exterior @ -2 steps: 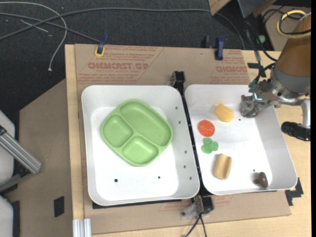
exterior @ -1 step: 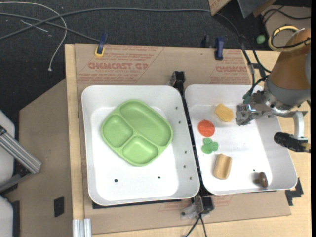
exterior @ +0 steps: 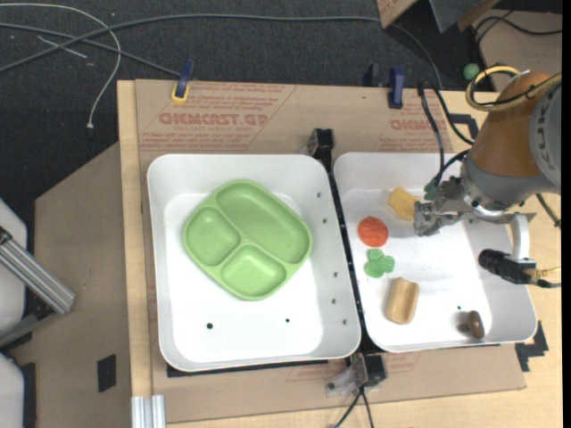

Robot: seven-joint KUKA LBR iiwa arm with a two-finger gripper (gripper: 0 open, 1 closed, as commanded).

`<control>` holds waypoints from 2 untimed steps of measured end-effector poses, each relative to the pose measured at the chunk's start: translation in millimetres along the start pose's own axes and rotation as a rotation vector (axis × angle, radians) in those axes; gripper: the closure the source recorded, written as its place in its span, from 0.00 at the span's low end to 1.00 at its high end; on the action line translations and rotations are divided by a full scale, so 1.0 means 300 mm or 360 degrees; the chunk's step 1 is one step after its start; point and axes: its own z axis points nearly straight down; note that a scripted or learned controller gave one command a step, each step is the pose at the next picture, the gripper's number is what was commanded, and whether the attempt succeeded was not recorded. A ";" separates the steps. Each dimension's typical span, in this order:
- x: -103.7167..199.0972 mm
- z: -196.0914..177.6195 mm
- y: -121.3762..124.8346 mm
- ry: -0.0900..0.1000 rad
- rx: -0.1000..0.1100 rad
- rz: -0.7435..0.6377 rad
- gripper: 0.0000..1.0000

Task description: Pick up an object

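In the right bin [exterior: 500, 324], the end effector [exterior: 428, 219] hangs just right of a yellow piece [exterior: 402, 203], seemingly poised to grasp it; its opening can't be told.

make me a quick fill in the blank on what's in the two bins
1. The green divided plate lies in the ____ bin.
2. That plate has ____ compartments.
3. The red ball lies in the ____ bin.
4. The gripper hangs over the ____ bin.

Missing words: left; three; right; right
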 end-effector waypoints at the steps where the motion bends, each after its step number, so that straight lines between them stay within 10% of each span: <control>1: -0.001 -0.047 0.005 -0.0002 -0.0010 0.0000 1.00; 2: -0.003 -0.236 -0.025 -0.0006 -0.0018 0.0000 1.00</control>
